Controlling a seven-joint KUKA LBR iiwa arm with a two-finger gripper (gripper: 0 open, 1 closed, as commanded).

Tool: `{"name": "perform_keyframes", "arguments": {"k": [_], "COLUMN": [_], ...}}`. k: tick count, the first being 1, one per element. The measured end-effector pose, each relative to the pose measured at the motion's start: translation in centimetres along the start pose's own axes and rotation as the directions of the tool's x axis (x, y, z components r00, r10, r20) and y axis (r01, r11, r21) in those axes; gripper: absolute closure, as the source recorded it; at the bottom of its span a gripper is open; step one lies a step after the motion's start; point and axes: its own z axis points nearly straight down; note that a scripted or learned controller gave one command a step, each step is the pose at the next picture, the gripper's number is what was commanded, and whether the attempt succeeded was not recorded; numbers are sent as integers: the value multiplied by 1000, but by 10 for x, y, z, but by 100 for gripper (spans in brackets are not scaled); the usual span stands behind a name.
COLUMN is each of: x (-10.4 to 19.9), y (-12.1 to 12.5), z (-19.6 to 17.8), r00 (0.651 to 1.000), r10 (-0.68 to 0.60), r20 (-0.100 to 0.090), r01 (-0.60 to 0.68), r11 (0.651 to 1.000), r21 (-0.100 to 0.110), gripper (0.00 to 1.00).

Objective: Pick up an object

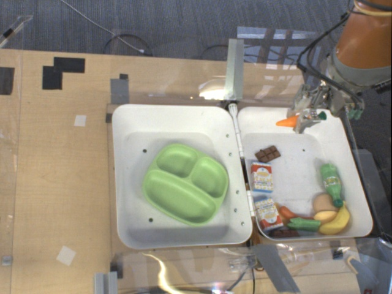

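In the right white bin (352,158), a yellow plastic banana (336,221) lies at the near corner beside a green bottle (331,182), with a brown chocolate bar (267,154) farther in. At the far rim, the two-finger gripper (304,120) clasps an orange toy carrot (286,122). The left bin (131,133) holds a green sectioned plate (185,182).

No legible text; print on two small cartons (262,177) too blurred.
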Motion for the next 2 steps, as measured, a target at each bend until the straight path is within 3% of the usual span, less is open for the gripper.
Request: {"name": "perform_keyframes", "arguments": {"k": [1, 2], "x": [-38, -41], "y": [65, 128], "z": [-23, -10], "r00": [1000, 1000], "r10": [12, -27], "r20": [-10, -14], "r01": [-12, 27], "r11": [1000, 1000], "r21": [-5, -6], "gripper": [100, 100]}}
